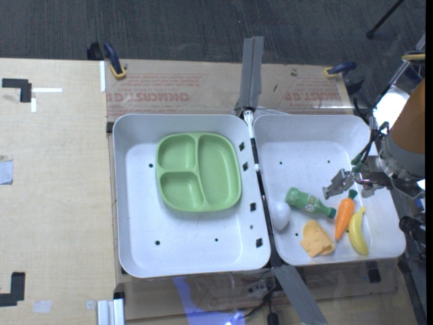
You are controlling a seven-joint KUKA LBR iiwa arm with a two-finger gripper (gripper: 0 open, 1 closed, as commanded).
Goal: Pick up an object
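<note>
Tool (340, 183) metal fingers spread, gripping nothing, above tapered carrot (344, 217); curved banana (358, 233) beside

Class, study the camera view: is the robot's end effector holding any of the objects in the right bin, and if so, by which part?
Nothing is held. The end effector hangs above the right bin, close to the carrot and green bottle, with no object between its fingers.

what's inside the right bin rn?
Right bin holds a green bottle, carrot, banana, cheese wedge and a white egg. The gripper hangs over the carrot's top, hiding what's directly beneath.
</note>
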